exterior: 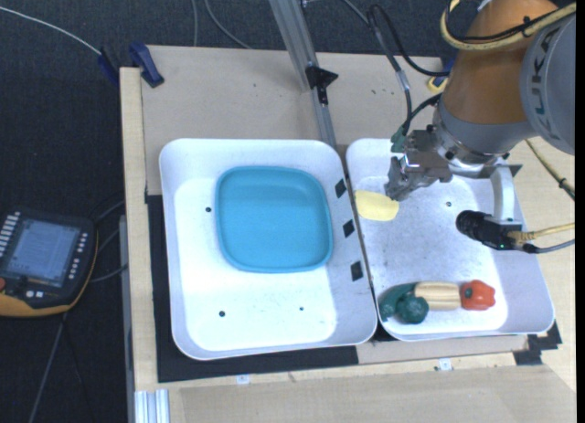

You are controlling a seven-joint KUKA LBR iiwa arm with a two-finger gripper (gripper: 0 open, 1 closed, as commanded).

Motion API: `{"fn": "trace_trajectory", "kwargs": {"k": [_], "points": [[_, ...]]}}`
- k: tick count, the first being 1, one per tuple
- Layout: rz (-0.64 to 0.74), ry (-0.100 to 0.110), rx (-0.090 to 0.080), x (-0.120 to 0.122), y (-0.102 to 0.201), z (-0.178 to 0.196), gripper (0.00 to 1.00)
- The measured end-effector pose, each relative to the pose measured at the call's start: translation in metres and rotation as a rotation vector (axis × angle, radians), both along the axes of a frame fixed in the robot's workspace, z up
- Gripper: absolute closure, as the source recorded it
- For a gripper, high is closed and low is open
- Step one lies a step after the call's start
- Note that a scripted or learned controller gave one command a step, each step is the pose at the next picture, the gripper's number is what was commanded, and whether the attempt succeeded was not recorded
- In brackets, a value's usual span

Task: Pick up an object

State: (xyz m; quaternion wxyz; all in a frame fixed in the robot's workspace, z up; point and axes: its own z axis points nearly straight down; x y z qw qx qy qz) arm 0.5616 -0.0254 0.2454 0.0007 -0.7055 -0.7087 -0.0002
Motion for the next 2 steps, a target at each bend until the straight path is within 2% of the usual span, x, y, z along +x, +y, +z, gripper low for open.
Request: {"fn": "trace_trajectory", "kwargs": {"k": [1,2], "points": [[0.0,-0.001,0.0,-0.013,0.056,0.006,1.0],[-0.001,0.0,0.0,-0.028,0.108,-0.008,1.0]]}}
